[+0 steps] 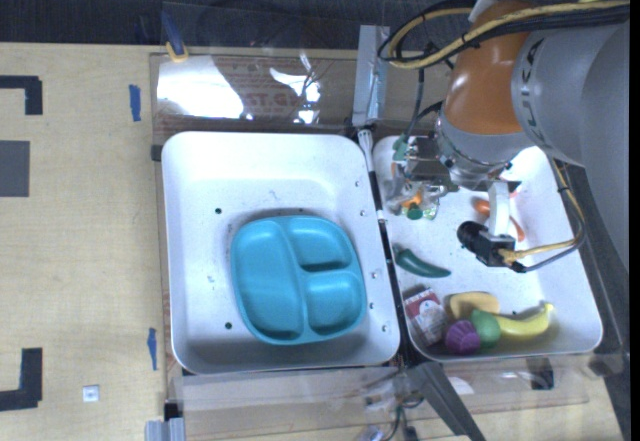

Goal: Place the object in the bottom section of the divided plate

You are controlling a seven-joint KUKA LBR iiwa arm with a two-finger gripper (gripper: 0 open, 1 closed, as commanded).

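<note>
Starting on the left of the bench (70, 229), you've got the left bin (190, 329) with the blue divided plate (298, 277) sitting roughly in its middle. All three sections of the plate look bare, so nothing has been dropped off yet. The plate is well clear of the bin walls, which I'd guess is so the arm can come down on any section without clipping a rim.

Go right from the plate, across the wall between the bins, and you're in the right bin (585, 324), where the loose items are. Just right of the plate there's a green pepper-shaped thing (420, 264). Below it, in the near corner of that bin, a small red-and-white packet (425, 314), a purple round piece (461, 336), a green piece (487, 328) and a yellow banana (520, 321) are bunched together.

Up and right of the plate, the claw (418, 191) hangs over the far left part of the right bin, with something small and orange-green (412, 204) right at it. I honestly can't tell if it's gripped, or how the claw is set. Which object is the target isn't clear either; whichever it is, it's in that right bin, not on the plate.
</note>
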